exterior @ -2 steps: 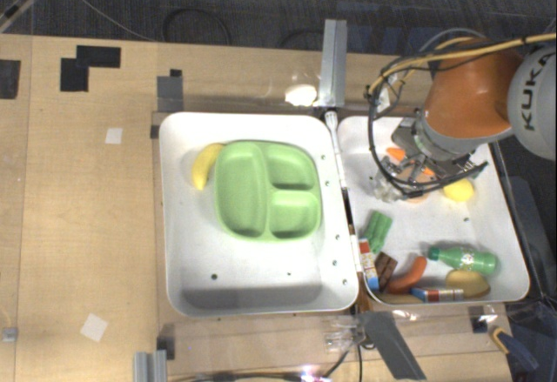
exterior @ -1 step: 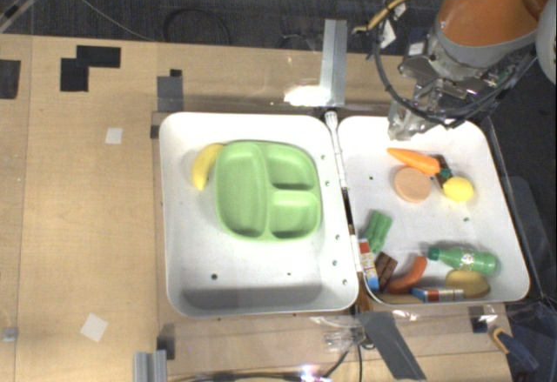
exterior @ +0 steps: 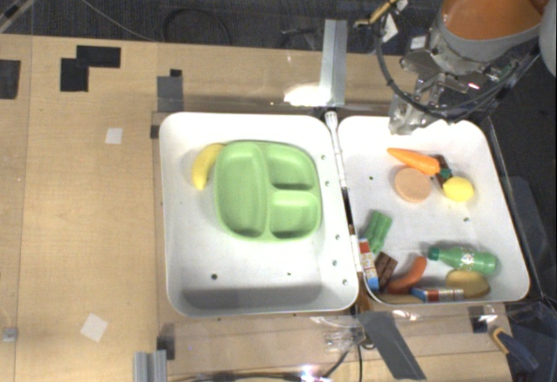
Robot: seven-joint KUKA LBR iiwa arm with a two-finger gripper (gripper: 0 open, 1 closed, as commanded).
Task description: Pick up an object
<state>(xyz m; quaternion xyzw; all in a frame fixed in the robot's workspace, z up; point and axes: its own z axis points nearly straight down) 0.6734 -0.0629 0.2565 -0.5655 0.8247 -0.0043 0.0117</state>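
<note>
Your tool (exterior: 407,117) hangs over the right bin's (exterior: 496,163) far edge; you cannot tell its state from here. Just below it lies the carrot (exterior: 414,160), touching a tan disc (exterior: 412,187), with a lemon (exterior: 459,190) beside. Nearer you, a green block (exterior: 378,230), a green bottle (exterior: 463,259) and a sausage (exterior: 409,276) crowd together. The left bin (exterior: 183,267) carries a green tray (exterior: 264,189) and a banana (exterior: 204,164).
</note>
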